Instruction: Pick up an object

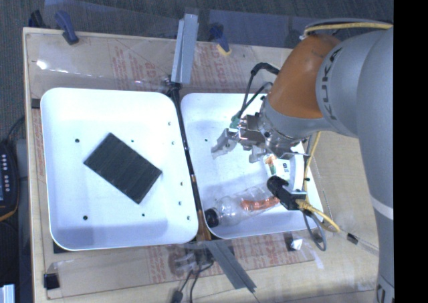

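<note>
Your arm (334, 87) reaches in from the right and hangs over the right bin (200, 118), wrist tilted toward that bin's middle. The left bin (60, 161) holds a dark flat pad (122, 166) lying at a slant, well clear of its walls. The clear plastic bottle (242, 207) lies on its side along the right bin's near wall, which crowds any grasp from that edge. The gripper (237, 144) hovers above bare floor with its fingers spread and nothing between them.
</note>
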Action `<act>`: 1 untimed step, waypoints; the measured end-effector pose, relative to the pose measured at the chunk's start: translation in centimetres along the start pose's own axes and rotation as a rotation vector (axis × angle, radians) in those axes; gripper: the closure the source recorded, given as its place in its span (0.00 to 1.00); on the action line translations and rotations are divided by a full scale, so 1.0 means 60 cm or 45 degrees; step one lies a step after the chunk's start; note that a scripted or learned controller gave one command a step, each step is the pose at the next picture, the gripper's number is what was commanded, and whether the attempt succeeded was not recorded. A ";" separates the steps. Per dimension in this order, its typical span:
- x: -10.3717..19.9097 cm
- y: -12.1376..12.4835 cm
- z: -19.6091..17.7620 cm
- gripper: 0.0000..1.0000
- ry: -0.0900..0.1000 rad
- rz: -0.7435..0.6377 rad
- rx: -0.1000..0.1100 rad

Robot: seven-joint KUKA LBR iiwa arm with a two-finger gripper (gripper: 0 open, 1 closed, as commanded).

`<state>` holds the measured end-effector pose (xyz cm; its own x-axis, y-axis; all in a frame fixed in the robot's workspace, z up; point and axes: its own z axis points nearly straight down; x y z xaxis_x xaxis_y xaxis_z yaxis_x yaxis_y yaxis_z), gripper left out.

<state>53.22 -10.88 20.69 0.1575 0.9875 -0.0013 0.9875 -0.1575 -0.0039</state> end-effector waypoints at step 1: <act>0.044 -0.059 0.028 0.00 0.001 -0.021 0.002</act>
<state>50.11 -7.71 19.03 0.1414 0.9899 -0.0006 0.9899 -0.1414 -0.0053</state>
